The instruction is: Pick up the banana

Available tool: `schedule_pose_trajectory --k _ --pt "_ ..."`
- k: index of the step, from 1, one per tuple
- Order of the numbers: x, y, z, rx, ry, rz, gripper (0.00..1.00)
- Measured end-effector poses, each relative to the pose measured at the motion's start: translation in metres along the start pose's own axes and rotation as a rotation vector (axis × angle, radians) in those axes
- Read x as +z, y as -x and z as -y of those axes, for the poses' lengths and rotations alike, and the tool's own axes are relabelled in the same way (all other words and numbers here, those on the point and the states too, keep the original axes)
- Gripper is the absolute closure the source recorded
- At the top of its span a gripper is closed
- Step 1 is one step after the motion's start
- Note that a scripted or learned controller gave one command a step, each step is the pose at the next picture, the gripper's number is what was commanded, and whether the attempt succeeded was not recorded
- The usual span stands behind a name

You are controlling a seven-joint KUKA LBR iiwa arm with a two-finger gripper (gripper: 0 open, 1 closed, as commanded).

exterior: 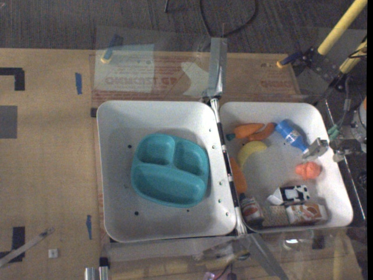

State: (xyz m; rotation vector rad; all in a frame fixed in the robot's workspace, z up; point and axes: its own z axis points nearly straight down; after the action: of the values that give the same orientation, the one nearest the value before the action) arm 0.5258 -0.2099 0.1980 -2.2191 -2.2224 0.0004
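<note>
1. Cardboard-brown tabletop (46, 156) runs under everything we see, with dark carpet beyond its far edge and bits of blue tape on it.
2. We note two white bins side by side: the left bin (113, 127) and the right bin (332, 203), their inner walls touching.
3. Left bin carries a teal divided plate (170, 169), lying flat near its middle.
4. We see the end effector (319, 147) at the right bin's right side, near the wall; we cannot tell whether it is spread or pressed together, and nothing shows between its fingers.
5. Banana (252, 152), as we read the yellow curved shape, lies in the right bin's left half, just below an orange carrot (250, 130).
6. Blue bottle (289, 135) lies beside the end effector; an orange-pink lump (308, 170) sits just below it.
7. Small cartons (294, 206) crowd the near wall.
</note>
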Motion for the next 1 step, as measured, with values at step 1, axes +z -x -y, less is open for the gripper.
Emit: schedule_pose_trajectory --k 1 --pt "0.0708 -0.0926 -0.0302 -0.213 -0.001 0.0 0.0"
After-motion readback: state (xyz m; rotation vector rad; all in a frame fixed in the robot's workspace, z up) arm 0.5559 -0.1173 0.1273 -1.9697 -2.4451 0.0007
